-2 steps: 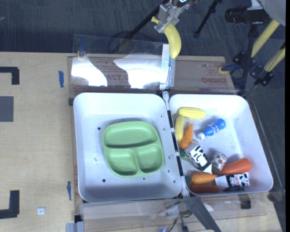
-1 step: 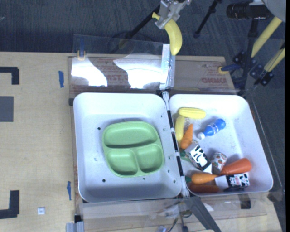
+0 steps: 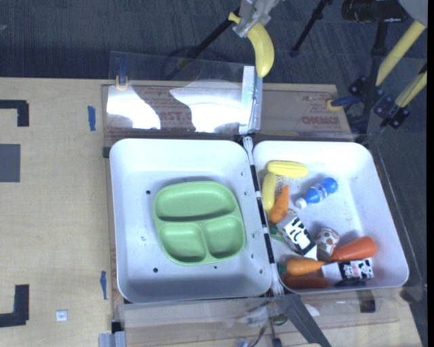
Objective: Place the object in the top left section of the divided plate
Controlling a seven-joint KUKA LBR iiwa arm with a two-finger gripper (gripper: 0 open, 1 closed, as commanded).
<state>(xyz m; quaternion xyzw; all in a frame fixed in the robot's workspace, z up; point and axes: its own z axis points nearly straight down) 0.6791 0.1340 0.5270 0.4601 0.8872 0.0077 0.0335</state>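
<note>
Divided plate (image 3: 199, 220) in left bin (image 3: 129, 203) (items right).

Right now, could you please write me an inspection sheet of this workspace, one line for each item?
Surface: two white bins side by side, left bin and right bin, on a wooden bench.
Job's things: green divided plate in the left bin; yellow banana hanging under the end effector, above the far edge of the bench.
Clutter: in the right bin, a second banana, carrots, a blue bottle and small cartons.
Grippers: end effector at top, on the banana.
Cables: nothing seen.
Surroundings: tripod legs on dark floor.
</note>
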